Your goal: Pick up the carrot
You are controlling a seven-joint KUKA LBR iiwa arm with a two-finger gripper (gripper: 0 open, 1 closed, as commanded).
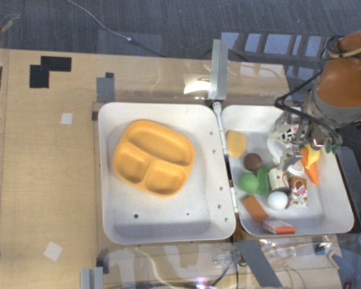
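Leftward, a yellow divided tray point(153, 157) fills one bin point(108, 221); the carrot point(311, 168) lies in the other point(343, 218).

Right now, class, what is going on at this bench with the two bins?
A grey robot arm with an orange band reaches in from the right and hangs over the right-hand white bin, above a cluster of toy food. Its gripper sits beside the small orange carrot. The left-hand white bin holds a yellow divided plate.

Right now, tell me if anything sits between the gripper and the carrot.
Nothing visible does. The gripper hangs in the right bin just left of the carrot. A yellow piece lies against the carrot's top.
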